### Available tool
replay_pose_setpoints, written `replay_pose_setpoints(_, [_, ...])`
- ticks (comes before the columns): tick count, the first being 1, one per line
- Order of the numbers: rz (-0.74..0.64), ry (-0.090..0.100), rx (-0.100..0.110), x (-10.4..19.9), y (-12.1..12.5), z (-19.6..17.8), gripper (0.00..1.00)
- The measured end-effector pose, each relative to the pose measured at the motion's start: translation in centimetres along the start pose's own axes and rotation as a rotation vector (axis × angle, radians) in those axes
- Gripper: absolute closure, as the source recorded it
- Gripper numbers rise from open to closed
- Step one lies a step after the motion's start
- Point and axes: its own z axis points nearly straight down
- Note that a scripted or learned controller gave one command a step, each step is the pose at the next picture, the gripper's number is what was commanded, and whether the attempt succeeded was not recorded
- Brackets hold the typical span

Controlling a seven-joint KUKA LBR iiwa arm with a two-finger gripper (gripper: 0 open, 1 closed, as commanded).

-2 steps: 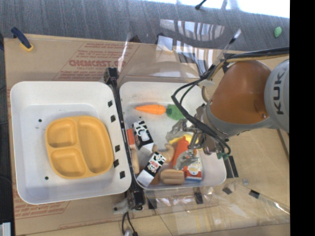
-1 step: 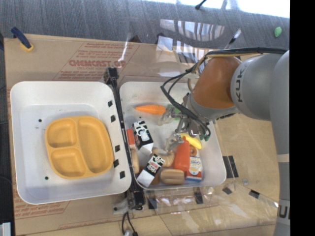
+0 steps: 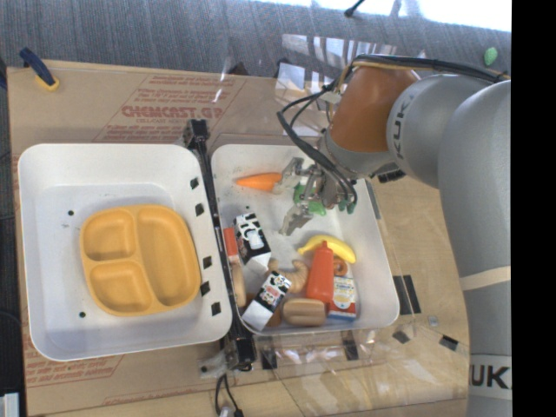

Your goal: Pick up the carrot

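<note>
One carrot lies just left of the spread claw, untouched, in the right bin.

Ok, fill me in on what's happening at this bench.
A grey arm reaches in from the right over the right bin. Its tool hangs just right of the carrot, which lies at the bin's far end, not between the fingers. The carrot is not yet picked up. Other toy foods crowd the bin's near end, and a yellow tray sits in the left bin.
</note>
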Motion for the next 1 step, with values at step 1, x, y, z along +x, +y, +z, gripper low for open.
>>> replay_pose_setpoints(1, [0.095,0.005,0.007,-0.17,4.87,0.22,0.00])
